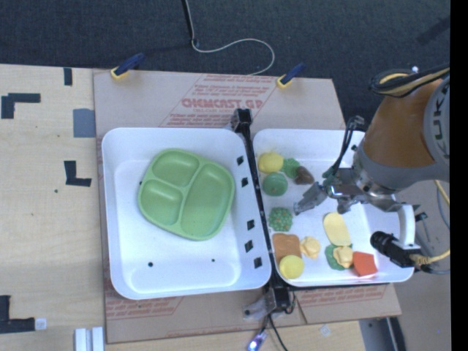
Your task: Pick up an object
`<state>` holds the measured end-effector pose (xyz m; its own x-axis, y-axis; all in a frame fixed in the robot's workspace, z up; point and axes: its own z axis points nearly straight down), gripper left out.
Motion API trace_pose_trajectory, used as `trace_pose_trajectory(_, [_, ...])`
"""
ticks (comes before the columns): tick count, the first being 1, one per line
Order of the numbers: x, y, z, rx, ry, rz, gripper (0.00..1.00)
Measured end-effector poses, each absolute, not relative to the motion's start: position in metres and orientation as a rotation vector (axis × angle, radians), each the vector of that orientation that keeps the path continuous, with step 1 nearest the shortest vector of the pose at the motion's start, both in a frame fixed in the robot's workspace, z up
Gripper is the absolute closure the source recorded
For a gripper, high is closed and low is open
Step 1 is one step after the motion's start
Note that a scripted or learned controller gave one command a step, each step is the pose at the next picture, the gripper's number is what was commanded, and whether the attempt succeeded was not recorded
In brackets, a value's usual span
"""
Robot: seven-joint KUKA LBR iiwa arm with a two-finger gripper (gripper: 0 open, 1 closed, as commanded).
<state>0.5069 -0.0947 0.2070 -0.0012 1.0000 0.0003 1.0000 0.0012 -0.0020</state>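
Note:
The right bin holds several small toy foods: a yellow ball, a green round piece, a green and brown piece, a knobbly green piece, a tan slab, a lemon, a pale yellow oval and an orange block. My gripper hangs over the middle of this bin, open, its two fingers spread with nothing between them. One fingertip lies right of the knobbly green piece. The other sits just above the pale yellow oval.
In the left bin lies a green divided plate. A black divider with clips runs between the bins. A small yellow piece and a green-yellow piece sit near the right bin's front rim. The arm's body covers the bin's right side.

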Motion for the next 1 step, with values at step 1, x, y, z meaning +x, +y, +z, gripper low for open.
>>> trace_pose_trajectory(1, [0.5141, -0.0218, 0.1824, -2.210, -2.225, 0.004, 0.00])
